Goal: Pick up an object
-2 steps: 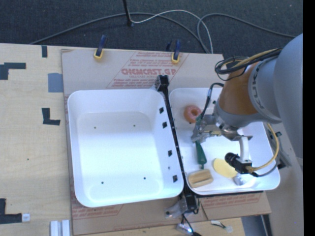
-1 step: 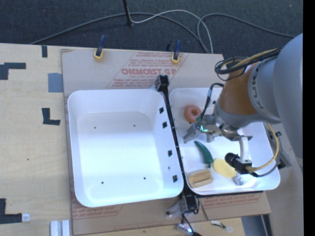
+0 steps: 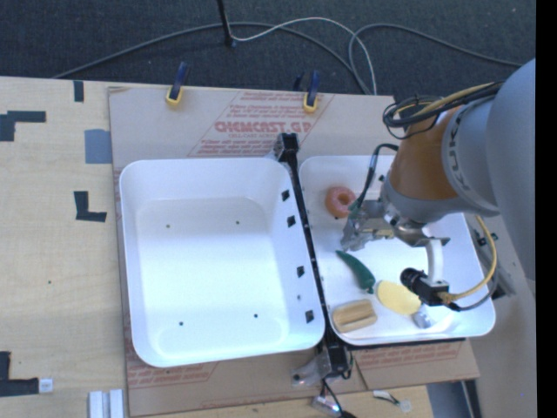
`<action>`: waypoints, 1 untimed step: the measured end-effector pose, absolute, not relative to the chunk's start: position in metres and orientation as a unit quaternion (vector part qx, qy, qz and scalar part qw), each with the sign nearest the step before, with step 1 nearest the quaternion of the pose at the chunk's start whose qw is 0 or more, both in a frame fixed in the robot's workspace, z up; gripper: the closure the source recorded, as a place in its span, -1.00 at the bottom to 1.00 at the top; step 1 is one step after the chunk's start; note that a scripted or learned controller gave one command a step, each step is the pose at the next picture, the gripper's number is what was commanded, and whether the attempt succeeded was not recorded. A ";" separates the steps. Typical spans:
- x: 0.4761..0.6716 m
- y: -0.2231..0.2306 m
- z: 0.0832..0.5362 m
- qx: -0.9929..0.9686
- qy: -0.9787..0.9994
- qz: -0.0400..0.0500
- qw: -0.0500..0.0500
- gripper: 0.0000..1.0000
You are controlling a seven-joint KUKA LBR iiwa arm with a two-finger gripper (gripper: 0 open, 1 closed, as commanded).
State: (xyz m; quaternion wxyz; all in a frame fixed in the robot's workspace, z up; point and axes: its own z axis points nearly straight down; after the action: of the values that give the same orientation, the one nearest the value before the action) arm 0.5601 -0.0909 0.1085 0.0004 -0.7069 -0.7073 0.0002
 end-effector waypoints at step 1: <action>0.560 -0.091 0.108 -0.707 -0.707 0.000 0.001 -1.00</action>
State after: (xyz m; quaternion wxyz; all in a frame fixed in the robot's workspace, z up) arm 0.5600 -0.0909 0.1082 0.0007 -0.7070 -0.7072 0.0004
